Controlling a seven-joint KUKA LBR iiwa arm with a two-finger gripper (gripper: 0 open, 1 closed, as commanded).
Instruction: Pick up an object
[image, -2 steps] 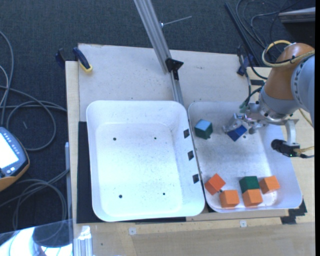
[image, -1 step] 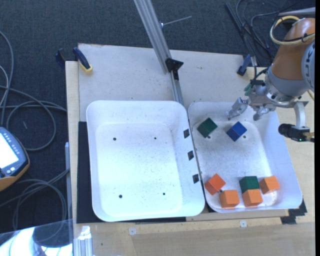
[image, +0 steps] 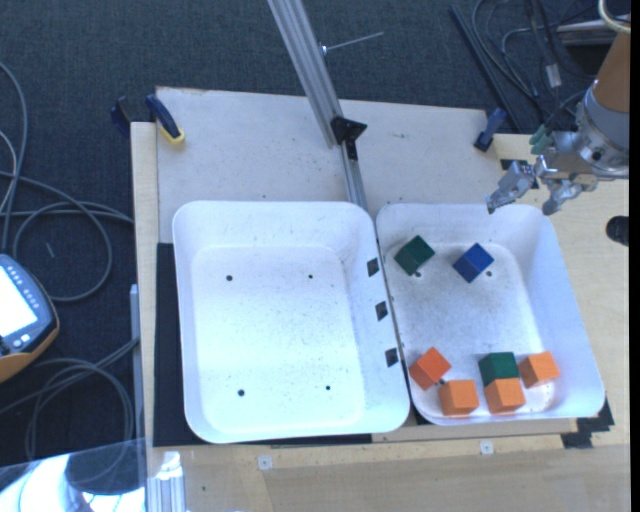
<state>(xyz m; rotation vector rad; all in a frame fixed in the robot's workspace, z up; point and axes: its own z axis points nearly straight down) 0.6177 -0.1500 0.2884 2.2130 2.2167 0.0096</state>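
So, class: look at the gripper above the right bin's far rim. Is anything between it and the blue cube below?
Nothing visible does. The gripper hangs open over the right bin's far rim, and the blue cube sits apart on bare floor. The green cube lies beside it, off the line between them.

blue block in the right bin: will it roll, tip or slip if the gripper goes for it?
The blue block looks like a small rigid cube with flat faces, so it probably won't roll and should suit a two-finger pinch. It sits apart from the green block, leaving finger room. On the smooth white bin floor it may slide if nudged. The gripper hovers over the bin's far rim.
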